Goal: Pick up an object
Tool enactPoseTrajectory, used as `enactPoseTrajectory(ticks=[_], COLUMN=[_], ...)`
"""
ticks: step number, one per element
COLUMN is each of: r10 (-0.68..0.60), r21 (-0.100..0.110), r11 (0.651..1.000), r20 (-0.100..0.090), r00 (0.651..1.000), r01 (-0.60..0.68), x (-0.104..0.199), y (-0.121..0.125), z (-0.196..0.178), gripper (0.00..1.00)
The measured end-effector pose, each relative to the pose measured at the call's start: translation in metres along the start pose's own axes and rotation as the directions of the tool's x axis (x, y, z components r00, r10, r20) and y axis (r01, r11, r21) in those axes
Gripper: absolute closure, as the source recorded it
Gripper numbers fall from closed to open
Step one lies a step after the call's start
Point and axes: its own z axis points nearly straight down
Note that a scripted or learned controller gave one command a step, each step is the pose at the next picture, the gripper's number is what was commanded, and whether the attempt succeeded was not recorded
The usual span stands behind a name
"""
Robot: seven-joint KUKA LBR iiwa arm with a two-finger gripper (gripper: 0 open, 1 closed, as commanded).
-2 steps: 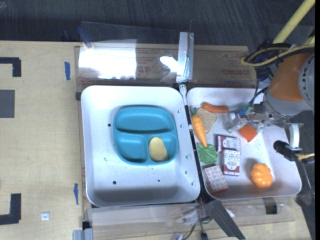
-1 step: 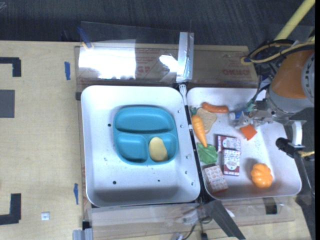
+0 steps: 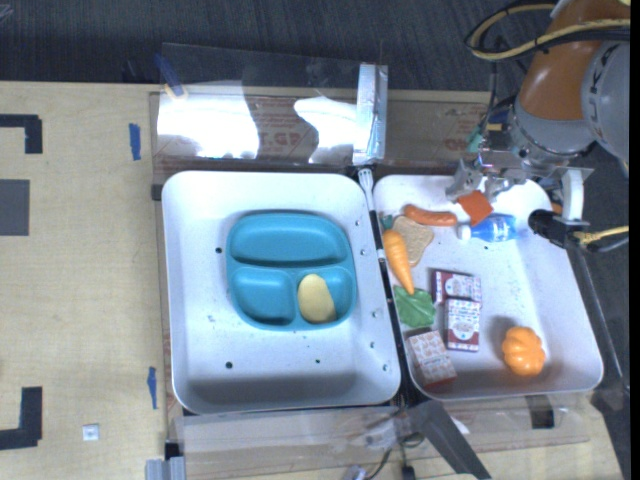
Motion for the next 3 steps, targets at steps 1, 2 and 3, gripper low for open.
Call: enactPoseTrajectory(ticks=[1, 2, 3], r10=[-0.139, -0.212, -0.326], r21=[0.01, 0.004, 0.011], r11=[0.99, 0.977, 0.945], r20=[0.002, -0.001, -0.003], r00=[0.99, 0.977, 0.945], r01=[0.139, 0.212, 0.326], x=[-0.04, 0.045, 0.05], y=[0.017, 0.016, -0.014], z=[0.039, 0.004, 0.006], gripper=[1.0, 1.0, 1.0])
